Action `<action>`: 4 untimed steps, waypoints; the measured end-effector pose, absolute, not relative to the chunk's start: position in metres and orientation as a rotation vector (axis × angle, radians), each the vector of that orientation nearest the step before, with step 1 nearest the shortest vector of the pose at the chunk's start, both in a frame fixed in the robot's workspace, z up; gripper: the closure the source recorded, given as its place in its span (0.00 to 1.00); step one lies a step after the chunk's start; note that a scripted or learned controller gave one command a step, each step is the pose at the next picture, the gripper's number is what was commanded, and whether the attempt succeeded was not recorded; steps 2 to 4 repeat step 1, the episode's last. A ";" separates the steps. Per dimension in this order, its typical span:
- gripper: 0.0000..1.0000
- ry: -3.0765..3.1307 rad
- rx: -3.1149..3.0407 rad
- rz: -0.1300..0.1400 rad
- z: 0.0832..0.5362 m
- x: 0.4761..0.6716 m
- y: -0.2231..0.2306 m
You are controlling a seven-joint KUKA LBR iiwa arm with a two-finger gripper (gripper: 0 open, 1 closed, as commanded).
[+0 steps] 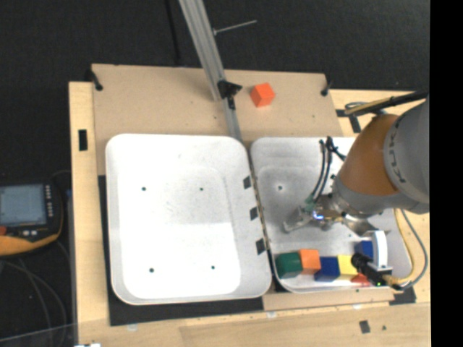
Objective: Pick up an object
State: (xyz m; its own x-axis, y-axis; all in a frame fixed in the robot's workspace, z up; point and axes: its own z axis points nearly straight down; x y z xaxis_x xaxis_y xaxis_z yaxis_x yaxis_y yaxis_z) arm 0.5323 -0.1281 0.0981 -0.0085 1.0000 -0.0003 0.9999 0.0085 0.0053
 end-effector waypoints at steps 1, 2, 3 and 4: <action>0.00 2.213 2.220 0.003 0.099 0.520 -0.188; 0.00 2.213 2.220 0.003 0.099 0.520 -0.188; 0.00 2.213 2.220 0.003 0.099 0.520 -0.188; 0.00 2.213 2.220 0.003 0.099 0.520 -0.188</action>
